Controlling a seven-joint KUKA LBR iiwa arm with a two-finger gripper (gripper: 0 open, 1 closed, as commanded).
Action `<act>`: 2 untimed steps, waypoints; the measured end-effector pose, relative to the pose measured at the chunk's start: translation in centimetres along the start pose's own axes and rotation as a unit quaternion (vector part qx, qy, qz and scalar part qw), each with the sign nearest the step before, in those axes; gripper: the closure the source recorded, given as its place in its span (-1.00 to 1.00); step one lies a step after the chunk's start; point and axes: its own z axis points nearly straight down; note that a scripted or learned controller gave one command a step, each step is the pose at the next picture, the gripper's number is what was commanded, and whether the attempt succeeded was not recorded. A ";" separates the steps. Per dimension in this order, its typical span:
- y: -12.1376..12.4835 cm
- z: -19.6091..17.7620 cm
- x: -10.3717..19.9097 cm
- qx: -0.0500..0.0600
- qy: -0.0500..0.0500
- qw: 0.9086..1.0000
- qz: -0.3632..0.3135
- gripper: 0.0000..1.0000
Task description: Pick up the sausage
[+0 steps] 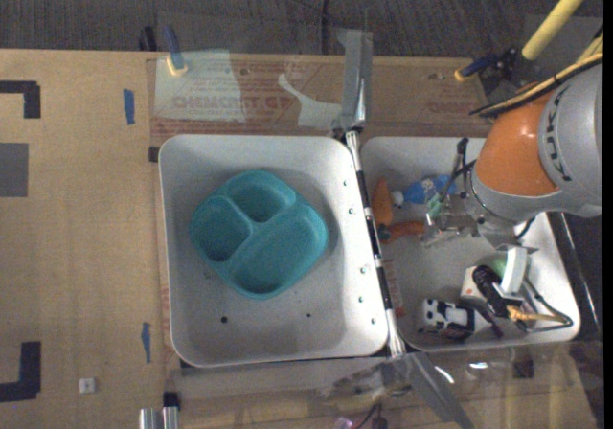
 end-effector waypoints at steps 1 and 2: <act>6.3 -8.5 14.2 0.007 0.003 1.000 -0.005 1.00; 6.3 -9.5 14.4 0.006 0.002 1.000 -0.007 1.00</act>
